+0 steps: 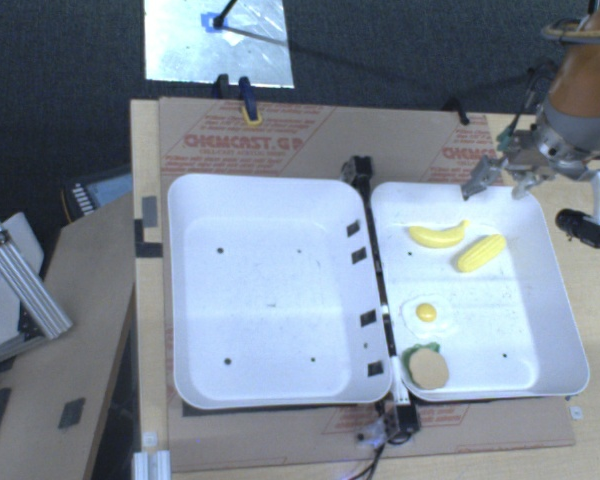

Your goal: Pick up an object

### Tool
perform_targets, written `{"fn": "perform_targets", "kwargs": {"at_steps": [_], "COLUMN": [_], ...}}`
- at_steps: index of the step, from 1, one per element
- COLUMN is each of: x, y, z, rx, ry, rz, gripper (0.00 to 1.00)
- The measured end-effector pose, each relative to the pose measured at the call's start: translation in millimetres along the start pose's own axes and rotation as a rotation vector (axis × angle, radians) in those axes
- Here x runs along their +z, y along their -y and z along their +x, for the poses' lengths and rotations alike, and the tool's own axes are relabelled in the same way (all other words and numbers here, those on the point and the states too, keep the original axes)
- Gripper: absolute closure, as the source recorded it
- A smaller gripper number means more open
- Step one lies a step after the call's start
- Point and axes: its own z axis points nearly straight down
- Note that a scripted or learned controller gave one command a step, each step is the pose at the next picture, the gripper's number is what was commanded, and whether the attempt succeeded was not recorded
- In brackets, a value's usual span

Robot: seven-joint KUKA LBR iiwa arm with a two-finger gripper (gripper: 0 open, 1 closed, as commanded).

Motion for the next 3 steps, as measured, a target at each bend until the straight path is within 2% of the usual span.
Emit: {"fn": "perform_targets", "kwargs": {"at_steps": [1, 2, 3], "x": [-225.5, -327.3, -334.9], "y": [12.1, 58.3, 40.9], "z": [-7.7, 66.5, 207.8], "rx": [-0.003, -0.009, -0.017], "ry": [0.006, 0.000, -0.005], "rz": [-0.020, -0.012, -0.003], "gripper": [0.00, 0.00, 0.00]}}
